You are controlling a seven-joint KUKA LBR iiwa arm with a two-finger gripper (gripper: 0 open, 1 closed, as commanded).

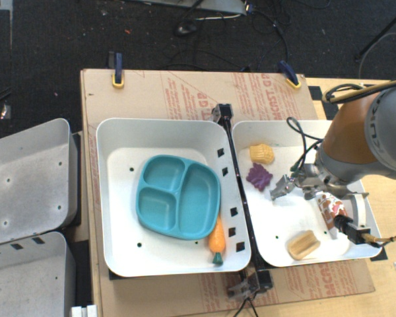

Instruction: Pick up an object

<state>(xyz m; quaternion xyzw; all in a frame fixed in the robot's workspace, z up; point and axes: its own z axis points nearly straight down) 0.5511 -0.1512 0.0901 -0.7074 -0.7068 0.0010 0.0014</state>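
My gripper [283, 185] hangs over the middle of the right bin [277, 256], its fingers spread open with nothing between them. A purple bunch of grapes [259, 176] lies just left of the fingertips, apart from them. A yellow corn piece [262, 153] sits behind the grapes, near the bin's back. A tan bread piece [303, 244] rests near the front of the bin. A red and white object [330, 209] lies under the wrist, partly hidden by it.
The left bin [119, 256] holds a teal divided plate [179, 197] and an orange carrot [216, 238] at the plate's front right. A black divider [235, 177] runs between the bins. Cables [302, 140] trail from the arm over the right bin's back.
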